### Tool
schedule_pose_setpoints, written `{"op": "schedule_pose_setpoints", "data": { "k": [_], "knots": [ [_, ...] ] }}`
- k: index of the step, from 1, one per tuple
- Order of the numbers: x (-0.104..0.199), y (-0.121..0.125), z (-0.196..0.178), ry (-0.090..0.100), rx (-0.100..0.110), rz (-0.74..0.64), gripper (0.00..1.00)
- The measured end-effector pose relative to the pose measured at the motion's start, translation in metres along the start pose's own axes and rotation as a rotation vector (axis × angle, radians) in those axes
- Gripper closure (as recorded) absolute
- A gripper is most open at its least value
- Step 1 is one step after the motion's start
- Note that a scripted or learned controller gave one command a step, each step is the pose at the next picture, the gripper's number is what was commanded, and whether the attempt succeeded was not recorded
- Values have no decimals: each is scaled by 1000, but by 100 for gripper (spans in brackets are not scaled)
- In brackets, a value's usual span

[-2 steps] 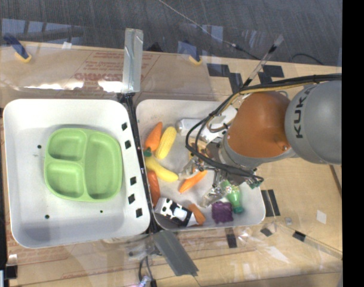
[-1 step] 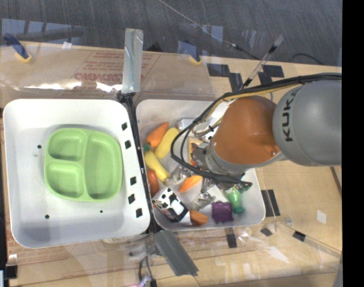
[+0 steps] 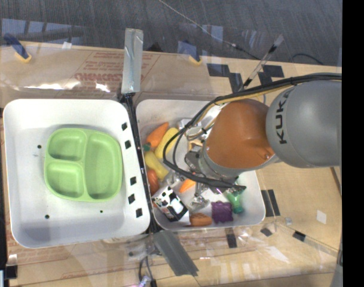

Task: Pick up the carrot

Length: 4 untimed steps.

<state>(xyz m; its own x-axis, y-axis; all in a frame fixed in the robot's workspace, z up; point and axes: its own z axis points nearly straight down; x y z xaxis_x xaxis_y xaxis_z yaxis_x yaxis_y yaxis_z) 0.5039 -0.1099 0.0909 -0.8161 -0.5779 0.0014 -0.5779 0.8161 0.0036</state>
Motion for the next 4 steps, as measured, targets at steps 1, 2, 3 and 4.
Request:
{"op": "schedule_pose_setpoints", "data": {
  "k": [1, 2, 3, 4],
  "knots": [
    [-3, 1, -10, -2, 1, -8, 100],
    [-10, 28, -103, -5, 7, -169, 100],
    [-13, 29, -112, -5, 6, -175, 100],
    [-17, 26, -130, -2, 4, -379, 100]
  ]
}}
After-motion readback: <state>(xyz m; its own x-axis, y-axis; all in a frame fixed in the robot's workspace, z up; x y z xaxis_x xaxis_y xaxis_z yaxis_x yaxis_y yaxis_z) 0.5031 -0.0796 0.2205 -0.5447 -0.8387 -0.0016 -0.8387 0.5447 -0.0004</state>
